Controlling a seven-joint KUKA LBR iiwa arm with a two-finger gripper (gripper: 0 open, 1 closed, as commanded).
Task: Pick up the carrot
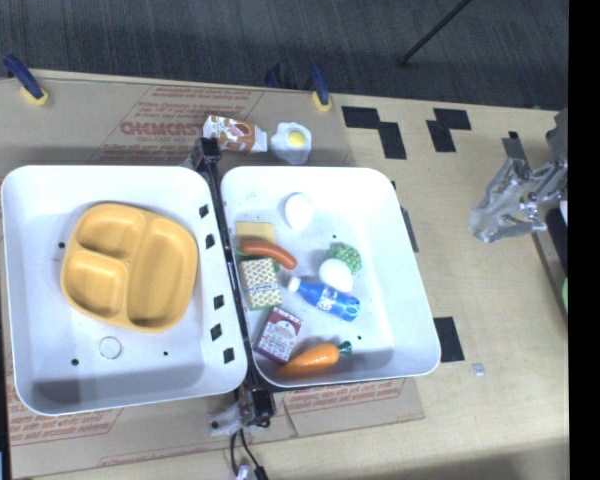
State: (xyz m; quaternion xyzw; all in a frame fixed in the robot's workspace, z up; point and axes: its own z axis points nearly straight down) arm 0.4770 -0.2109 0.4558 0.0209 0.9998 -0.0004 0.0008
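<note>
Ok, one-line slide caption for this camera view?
Carrot lies at the near edge of the right bin among toy groceries; gripper waits outside, over the bench.

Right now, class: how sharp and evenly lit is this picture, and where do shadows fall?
Camera view: soft, slightly blurred, so labels stay unreadable; even overhead light, faint glare on the white bins; the carrot casts a short shadow; the gripper looks hazy at right.

Pale silvery-grey metal end effector (515,206) (angular, with faceted plates).
</note>
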